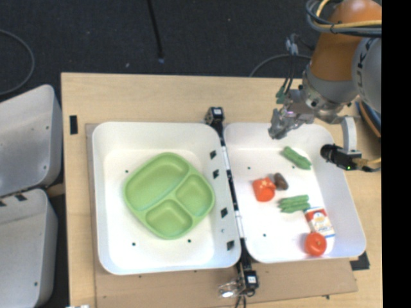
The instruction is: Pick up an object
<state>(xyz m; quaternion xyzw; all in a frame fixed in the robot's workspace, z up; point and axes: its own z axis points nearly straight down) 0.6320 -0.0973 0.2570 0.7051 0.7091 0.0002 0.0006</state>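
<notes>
My gripper (278, 132) hangs over the far edge of the right bin (257, 242), above its back rim, with nothing visible between its fingers. Below it in the right bin lie a green pod (296, 157), a red pepper-like piece (263, 189) touching a small dark brown lump (280, 181), a second green pod (293, 203), a small white and red carton (319, 221) and a red tomato (314, 244). The nearest object, the upper green pod, sits a short way to the gripper's front right.
The left bin (115, 249) holds a green divided plate (169, 195) with three compartments. A black divider strip (226, 191) with clips runs between the bins. Pale chair-like panels (26, 146) stand left of the bench.
</notes>
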